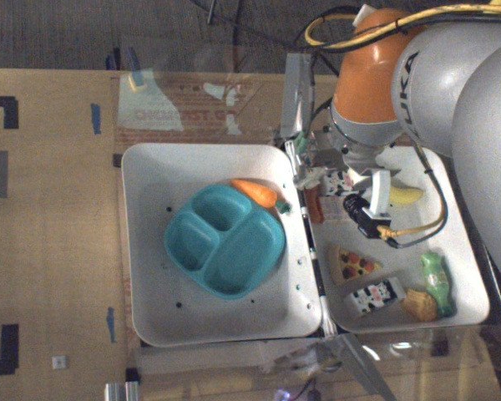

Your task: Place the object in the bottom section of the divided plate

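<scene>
A teal divided plate [225, 241] lies in the left white bin [150, 182], with two small sections on its upper left and one large section on its lower right. An orange toy carrot [255, 192] with a green tip rests on the plate's upper right rim. My gripper [316, 187] hangs over the wall between the two bins, just right of the carrot and apart from it. The wrist and cables hide much of the gripper. A small reddish piece [315, 207] sits right under it; I cannot tell what it is.
The right bin [468, 249] holds a banana [406, 195], a pizza slice [356, 265], a black-and-white box [374, 295], a brown bread piece [419, 305] and a green bottle [435, 277]. The grey arm covers the upper right of the view.
</scene>
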### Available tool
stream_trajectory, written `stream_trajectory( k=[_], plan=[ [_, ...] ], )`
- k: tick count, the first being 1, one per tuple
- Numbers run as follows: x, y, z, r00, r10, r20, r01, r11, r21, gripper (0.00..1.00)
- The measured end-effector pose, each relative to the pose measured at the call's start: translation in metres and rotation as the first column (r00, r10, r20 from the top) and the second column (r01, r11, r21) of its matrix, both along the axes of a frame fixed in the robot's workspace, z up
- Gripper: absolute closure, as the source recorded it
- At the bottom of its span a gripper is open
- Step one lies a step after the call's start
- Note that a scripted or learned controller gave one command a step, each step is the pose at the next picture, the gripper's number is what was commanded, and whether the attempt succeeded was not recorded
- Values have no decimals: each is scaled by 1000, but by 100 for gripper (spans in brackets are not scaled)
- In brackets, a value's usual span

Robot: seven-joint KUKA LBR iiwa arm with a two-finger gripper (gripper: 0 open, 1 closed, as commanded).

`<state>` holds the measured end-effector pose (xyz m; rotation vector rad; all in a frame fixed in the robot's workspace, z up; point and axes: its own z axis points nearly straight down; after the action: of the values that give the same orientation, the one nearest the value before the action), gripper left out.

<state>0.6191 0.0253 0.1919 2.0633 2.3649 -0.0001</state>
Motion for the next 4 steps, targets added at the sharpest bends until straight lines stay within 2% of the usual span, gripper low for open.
stream_trajectory(
  k=[1,2,3,4],
  plan=[
    [-32,-41,-9,987,159,-6,-159,987,3,100],
    [-18,15,46,912,410,1,-410,912,1,100],
    [41,-19,41,828,560,2,-560,828,-1,100],
    [43,-19,51,828,560,7,-560,829,-5,100]
  ],
)
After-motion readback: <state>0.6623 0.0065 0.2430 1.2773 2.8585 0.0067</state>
